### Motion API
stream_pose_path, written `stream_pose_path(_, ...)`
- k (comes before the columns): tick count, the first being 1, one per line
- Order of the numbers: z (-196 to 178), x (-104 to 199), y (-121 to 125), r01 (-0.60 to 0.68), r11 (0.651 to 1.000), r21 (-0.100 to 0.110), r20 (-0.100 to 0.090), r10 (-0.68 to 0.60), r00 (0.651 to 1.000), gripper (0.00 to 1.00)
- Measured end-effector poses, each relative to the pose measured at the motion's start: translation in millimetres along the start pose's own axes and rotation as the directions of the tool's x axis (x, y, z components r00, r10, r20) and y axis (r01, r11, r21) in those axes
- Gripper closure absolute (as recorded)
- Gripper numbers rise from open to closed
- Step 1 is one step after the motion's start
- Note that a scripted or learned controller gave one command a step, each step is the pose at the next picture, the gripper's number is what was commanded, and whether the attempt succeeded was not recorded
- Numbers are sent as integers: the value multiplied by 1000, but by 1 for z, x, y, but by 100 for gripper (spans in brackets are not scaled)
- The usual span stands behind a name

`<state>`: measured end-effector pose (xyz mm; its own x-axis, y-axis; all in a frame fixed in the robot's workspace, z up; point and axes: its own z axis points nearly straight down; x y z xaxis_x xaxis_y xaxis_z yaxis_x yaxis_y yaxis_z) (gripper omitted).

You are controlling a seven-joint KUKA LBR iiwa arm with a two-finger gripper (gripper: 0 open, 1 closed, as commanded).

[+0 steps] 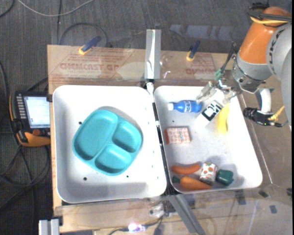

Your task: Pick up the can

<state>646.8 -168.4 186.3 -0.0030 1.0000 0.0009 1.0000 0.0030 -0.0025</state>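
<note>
The can (209, 171) is small, with a red, white and orange label. It lies near the front edge of the right bin (250, 146), between a reddish sausage (186, 169) and a dark green object (225, 176). My gripper (211, 96) hangs over the back of the same bin, just right of a blue bottle (184, 106) and far from the can. A black-and-white tag (211, 109) sits just below the gripper. Nothing shows in its grasp.
An orange carrot (193, 183) lies in front of the can. A yellow banana (222, 119) and a pink box (178, 135) sit mid-bin. The left bin (63, 180) holds a teal divided plate (108, 140). A divider (159, 136) separates the bins.
</note>
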Motion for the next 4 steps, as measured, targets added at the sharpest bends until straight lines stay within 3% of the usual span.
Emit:
stream_pose_path(1, 70, -30, 28, 67, 997, -32, 11, -67, 998, 0)
stream_pose_path(2, -37, -37, 21, -299, 954, -2, 5, 299, 954, 0)
stream_pose_path(3, 68, -36, 2, -358, 933, -32, 0, 358, 934, 0)
stream_pose_path(4, 77, -5, -19, -459, 887, -50, -5, 459, 888, 0)
